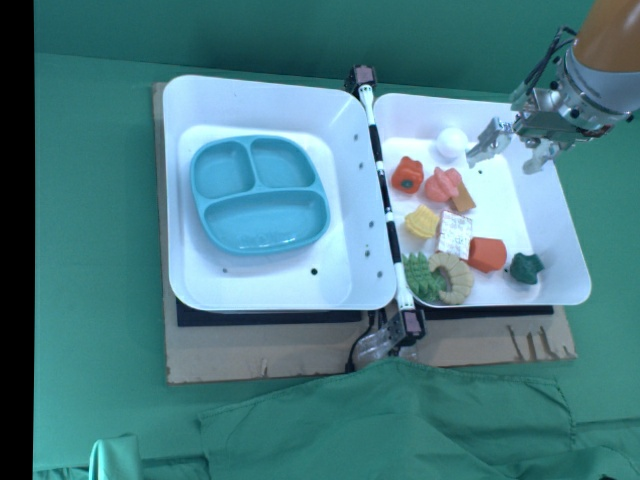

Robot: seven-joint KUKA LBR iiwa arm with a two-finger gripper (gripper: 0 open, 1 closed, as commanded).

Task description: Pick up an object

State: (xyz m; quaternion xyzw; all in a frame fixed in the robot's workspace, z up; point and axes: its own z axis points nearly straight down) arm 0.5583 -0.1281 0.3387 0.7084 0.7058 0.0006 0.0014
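Over right bin (560, 218) top edge — gripper (512, 148) spread wide, nothing between fingers, just beside white ball (451, 143); toy food clustered below; blue plate (260, 193) in left bin (200, 103).

Blue divided plate (261, 204) in left bin (200, 103)

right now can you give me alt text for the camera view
The end effector hangs open over the far side of the right bin, near a white ball among small toy foods. The left bin holds a blue divided plate.
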